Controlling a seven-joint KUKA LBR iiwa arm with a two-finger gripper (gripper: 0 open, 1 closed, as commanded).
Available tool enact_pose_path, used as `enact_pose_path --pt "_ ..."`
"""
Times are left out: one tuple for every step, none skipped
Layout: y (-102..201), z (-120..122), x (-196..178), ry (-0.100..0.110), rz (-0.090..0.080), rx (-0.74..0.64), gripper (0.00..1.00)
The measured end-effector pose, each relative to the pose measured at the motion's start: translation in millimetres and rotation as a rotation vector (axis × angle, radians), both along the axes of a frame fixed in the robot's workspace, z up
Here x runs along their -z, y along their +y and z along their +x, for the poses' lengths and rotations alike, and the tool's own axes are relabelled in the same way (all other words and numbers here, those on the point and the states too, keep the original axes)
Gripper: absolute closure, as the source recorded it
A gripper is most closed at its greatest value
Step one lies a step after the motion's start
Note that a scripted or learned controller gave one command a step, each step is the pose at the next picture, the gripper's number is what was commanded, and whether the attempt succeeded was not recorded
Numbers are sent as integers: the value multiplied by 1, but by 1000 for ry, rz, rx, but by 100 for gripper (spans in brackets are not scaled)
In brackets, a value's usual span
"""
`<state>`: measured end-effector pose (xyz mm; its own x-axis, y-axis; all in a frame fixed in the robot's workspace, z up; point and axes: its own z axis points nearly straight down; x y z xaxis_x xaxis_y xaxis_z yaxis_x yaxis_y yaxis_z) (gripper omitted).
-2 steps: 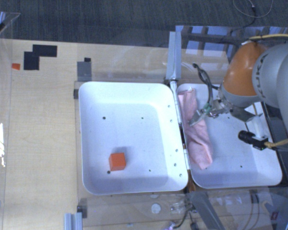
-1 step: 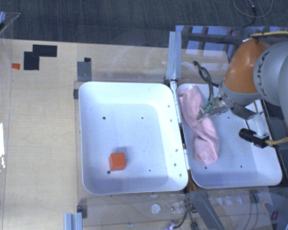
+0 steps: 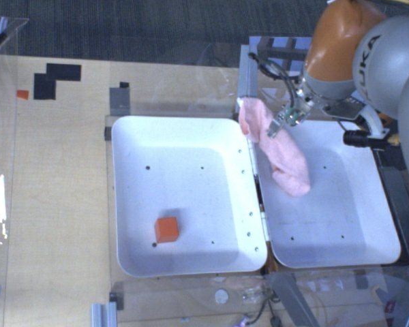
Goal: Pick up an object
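Observation:
A pink cloth (image 3: 284, 157) stretches along the left side of the right bin (image 3: 354, 251), its upper end bunched against the rim between the two bins. My gripper (image 3: 281, 124) sits right over the cloth's upper part, touching or almost touching it; the wrist hides how it meets the fabric. A small orange cube (image 3: 167, 229) rests in the left bin (image 3: 191, 148), near that bin's front left corner and far from the gripper.
The grey and orange arm (image 3: 358, 46) covers the back right corner of the right bin. A metal bracket (image 3: 249, 73) stands behind the bins' shared rim. Black and orange markers (image 3: 51, 80) lie on the wooden bench at left.

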<state>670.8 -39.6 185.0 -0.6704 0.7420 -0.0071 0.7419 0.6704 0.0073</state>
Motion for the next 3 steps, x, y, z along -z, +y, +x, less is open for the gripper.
enact_pose_path --pt "0 0 0 0 0 0 0" --pt "-76 -30 92 5 1 159 0" --pt "-80 -3 97 25 5 258 0"
